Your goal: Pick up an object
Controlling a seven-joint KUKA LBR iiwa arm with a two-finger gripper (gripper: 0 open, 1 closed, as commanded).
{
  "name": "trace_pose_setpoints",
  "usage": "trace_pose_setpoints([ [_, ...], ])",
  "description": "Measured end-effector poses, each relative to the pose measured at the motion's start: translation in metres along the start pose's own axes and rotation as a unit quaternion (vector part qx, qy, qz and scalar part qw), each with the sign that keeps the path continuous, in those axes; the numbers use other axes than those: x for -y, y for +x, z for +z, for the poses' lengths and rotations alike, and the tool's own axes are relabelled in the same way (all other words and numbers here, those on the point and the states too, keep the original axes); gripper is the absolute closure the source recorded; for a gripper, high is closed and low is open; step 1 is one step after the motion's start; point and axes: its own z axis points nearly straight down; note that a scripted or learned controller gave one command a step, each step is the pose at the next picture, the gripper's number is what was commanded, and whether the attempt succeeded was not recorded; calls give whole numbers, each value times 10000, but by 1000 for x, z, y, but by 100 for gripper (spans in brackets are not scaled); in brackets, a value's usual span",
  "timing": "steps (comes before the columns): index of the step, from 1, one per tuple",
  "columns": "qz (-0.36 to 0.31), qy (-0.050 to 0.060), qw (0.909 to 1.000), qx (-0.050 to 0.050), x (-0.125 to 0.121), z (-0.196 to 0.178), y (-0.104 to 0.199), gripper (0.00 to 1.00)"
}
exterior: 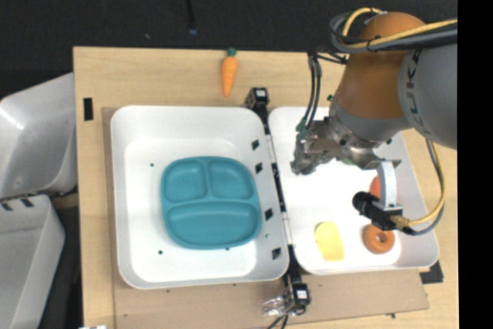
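In the right bin (339,193) a yellow block (330,240) lies near the front wall. An orange ring-shaped toy (378,240) sits to its right. A small red-orange object (374,186) shows beside it, partly hidden by a white strap on the arm. My gripper (303,160) hangs low over the bin's back left part, near the wall between the bins. It is apart from the yellow block, with nothing visibly in it. The arm's orange band (373,81) covers the bin's back right.
The left bin (131,135) holds a teal divided plate (209,201). A toy carrot (229,72) lies on the wooden bench behind the bins. Black clips (256,97) sit along the seam between the bins. A yellow and black cable (420,219) loops by the right bin's edge.
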Motion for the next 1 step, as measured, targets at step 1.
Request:
trace_pose_setpoints([
  [1,1,-9,10000,4,0,-8,54,100],
])
